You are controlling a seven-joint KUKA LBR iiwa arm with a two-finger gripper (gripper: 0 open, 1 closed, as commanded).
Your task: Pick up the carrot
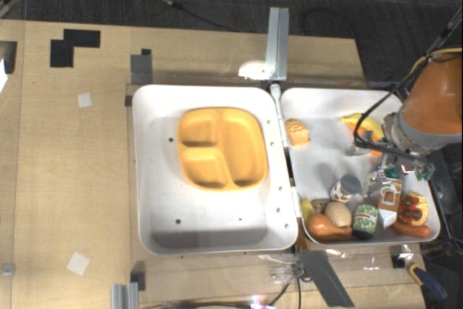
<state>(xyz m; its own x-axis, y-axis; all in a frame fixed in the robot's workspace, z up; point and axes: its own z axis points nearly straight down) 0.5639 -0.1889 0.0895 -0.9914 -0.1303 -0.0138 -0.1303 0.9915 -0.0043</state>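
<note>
I saw the arm reaching in from the right edge of the frame, over the upper right part of the right bin. The gripper hung under the orange band, low over the bin floor. It was mostly covered by its own body and cables, so I could not tell whether it was released or clenched, and I saw nothing held in it. The carrot, as I judged it, was the thin orange piece just left of the wrist, touching or nearly touching a yellow piece above it; part of it was hidden by the arm. The crowd of other toys, among them a green can and a round beige piece, lay along the lower edge of this bin, apart from the carrot. The left bin carried the yellow divided plate. To do this step well, I thought the gripper should come a little toward the upper left of the frame, be centred over the carrot, turn so it closes across the thin side, and go down without pushing the yellow piece.
</note>
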